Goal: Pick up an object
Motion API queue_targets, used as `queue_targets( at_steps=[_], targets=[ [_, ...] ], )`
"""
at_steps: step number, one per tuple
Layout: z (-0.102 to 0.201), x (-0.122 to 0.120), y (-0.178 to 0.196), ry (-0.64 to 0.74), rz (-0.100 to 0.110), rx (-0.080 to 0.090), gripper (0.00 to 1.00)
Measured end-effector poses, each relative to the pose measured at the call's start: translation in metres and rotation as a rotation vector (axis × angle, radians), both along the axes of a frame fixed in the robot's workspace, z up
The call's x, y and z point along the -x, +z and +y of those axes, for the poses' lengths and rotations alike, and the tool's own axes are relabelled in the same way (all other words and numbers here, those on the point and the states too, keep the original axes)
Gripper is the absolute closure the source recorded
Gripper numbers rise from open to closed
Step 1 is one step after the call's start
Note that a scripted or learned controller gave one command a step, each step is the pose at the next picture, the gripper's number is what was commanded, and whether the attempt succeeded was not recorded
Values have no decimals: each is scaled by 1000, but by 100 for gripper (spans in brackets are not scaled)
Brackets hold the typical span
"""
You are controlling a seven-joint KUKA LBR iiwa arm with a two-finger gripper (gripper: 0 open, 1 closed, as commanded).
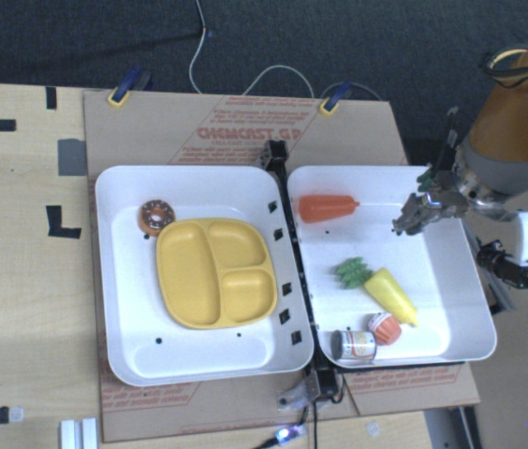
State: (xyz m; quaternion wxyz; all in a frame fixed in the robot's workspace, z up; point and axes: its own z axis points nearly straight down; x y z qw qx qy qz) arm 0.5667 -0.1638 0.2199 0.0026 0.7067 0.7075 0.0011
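Observation:
The right bin [442, 279] holds an orange carrot [327, 208] at its far left, a yellow corn cob with a green leafy end [384, 290] in the middle, and a small can [355, 344] beside a red and white item [385, 329] at the near edge. My gripper [412, 218] hangs over the right bin's far right part, well right of the carrot, with nothing seen between its fingers. The left bin [128, 335] carries a yellow divided plate [215, 271] and a chocolate doughnut [156, 216].
A black divider [287, 251] runs between the two bins. Both bins rest on a cardboard sheet [236, 129] held by blue and yellow clamps [126, 85]. A white cable [245, 80] loops behind. The arm's orange band [512, 110] rises at the right.

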Motion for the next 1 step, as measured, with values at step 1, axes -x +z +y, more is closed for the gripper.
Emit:
queue_targets(
  at_steps=[1],
  targets=[
    [0, -1, 53, 1, 0, 0, 100]
  ],
)
